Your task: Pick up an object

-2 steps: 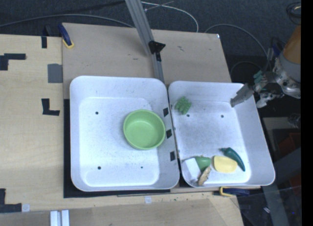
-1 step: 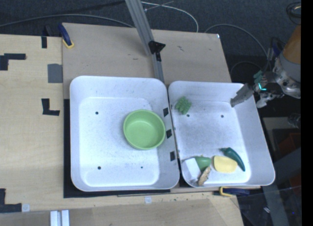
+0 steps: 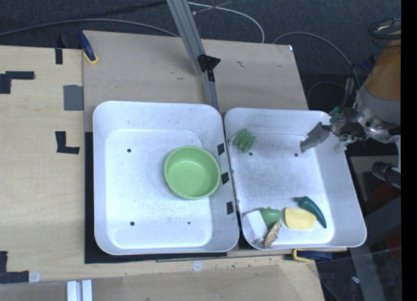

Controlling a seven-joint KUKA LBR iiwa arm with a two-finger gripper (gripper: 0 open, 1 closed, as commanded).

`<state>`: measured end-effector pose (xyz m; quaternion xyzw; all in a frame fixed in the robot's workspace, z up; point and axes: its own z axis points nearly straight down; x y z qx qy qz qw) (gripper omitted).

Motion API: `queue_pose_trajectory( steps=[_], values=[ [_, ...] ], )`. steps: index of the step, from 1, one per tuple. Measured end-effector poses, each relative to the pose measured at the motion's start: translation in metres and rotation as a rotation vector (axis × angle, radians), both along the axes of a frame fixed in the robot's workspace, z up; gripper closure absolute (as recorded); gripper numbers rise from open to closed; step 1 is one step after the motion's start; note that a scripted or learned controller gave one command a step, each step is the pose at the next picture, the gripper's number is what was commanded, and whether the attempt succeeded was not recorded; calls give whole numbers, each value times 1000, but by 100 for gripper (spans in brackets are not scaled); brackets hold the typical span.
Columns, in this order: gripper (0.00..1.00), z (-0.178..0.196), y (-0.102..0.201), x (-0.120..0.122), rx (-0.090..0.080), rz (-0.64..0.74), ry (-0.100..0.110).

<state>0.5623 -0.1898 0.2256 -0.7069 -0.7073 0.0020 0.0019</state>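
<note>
My gripper (image 3: 328,141) hangs over the upper right corner of the right bin (image 3: 280,176), at the end of the grey arm with the orange band. It is open and nothing is between its fingers. A small green ridged block (image 3: 244,140) lies near that bin's upper left corner, well to the left of the gripper. At the bin's front edge a yellow lump (image 3: 300,219), a dark green curved piece (image 3: 313,209), a green and white piece (image 3: 266,217) and a tan stick (image 3: 272,232) are clustered together.
The left bin (image 3: 130,182) holds a light green bowl (image 3: 191,172) near its right wall. A grey pole (image 3: 186,23) slants down to the seam between the bins. Cables lie on the dark floor behind the bench.
</note>
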Motion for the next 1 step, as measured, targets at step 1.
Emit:
queue_pose_trajectory(
  steps=[1],
  values=[
    [0,-51,-8,-7,1,-1,1]
  ],
)
